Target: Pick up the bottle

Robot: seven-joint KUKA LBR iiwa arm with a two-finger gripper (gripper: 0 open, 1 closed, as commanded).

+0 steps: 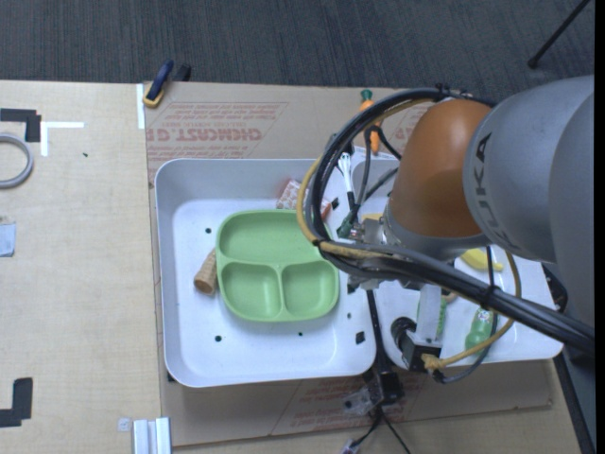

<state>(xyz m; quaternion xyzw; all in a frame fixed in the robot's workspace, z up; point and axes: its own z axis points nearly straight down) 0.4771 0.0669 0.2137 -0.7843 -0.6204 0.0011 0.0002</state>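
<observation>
Camera view, looking down at a slant. Arm (510, 178) is reaching in from 3 o'clock, its grey body and orange band covering most of the right bin (529, 343). Black cables (326, 173) are looping off the wrist toward 9 o'clock and trailing down toward 5 o'clock.

Gripper is hiding under the wrist; cannot tell whether it is released or clenched, and nothing is showing between it and any object.

Bottle (479, 327) is lying in the right bin at about 5 o'clock from the orange band: a green-and-white shape, partly crossed by a cable, its outline hard to read. Yellow item (482, 260) is sitting just above it, near the arm's lower edge.

Left bin (189, 348) is sitting at frame centre-left. Green divided plate (276, 268) is resting in its middle, three compartments facing up. Cork-like brown piece (205, 272) is lying just beside the plate at its 9 o'clock. Small printed packet (289, 194) is leaning at the bin's far wall, at 12 o'clock from the plate.

Cardboard sheet (213, 126) is lying under both bins on the bench (76, 282). Blue-and-yellow tool (158, 83) is resting at the bench's far edge, around 11 o'clock.
</observation>
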